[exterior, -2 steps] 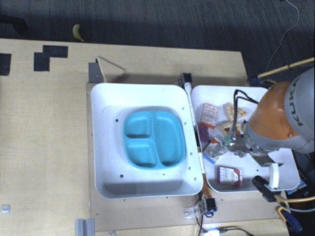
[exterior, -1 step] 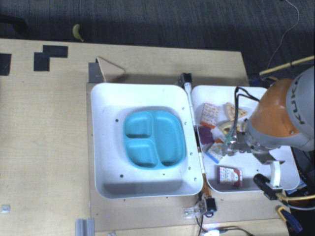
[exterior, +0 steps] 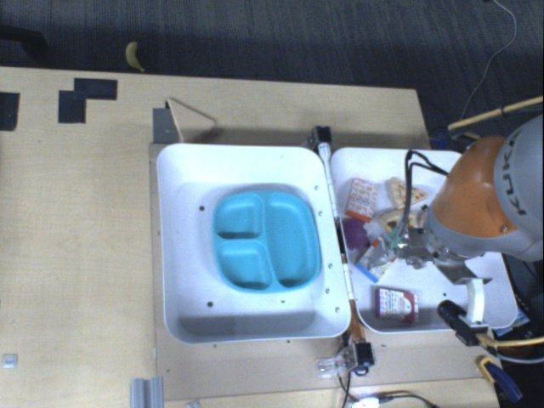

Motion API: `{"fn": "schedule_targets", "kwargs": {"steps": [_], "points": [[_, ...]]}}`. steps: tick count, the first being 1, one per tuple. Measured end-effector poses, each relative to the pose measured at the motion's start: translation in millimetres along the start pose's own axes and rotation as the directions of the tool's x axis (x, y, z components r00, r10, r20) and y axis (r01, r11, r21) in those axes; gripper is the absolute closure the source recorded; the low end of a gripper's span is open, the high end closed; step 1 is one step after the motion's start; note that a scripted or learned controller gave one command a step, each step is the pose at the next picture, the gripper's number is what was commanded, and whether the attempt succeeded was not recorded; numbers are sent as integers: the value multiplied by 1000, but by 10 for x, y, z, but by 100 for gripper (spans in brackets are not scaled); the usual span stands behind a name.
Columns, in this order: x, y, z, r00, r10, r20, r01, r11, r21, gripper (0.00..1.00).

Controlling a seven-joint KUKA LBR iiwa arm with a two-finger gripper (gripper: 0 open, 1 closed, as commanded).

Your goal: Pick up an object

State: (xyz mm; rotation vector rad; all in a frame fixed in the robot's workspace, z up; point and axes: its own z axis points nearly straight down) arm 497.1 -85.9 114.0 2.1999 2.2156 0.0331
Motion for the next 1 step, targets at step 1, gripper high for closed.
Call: {"fn": "schedule_targets", "kwargs": {"steps": [1], "points": [[7, 18, -105, 1000, -3, -1, 3, 1000, -3, 100]]}}
